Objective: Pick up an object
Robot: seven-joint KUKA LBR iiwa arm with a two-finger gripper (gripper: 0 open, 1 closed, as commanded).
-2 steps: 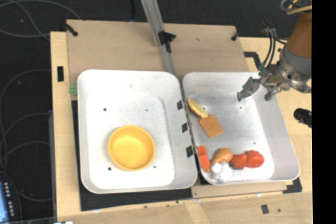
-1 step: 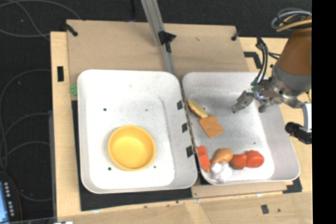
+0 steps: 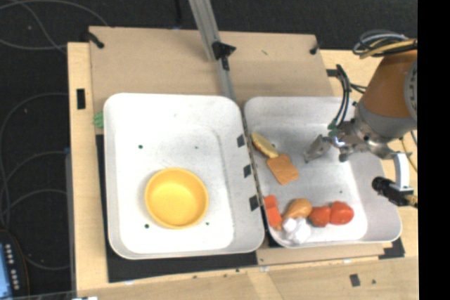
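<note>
My gripper (image 3: 318,148) hangs over the right bin (image 3: 365,225), its fingers too small and dark for me to tell their state, and I see nothing held between them. Nearest to it is the tan block (image 3: 283,169), lying just toward the left bin (image 3: 119,116) and a little lower in view, with the yellow wedge (image 3: 264,145) touching its upper corner. I judge that block my likeliest target. A yellow bowl (image 3: 176,197) sits well apart in the left bin.
</note>
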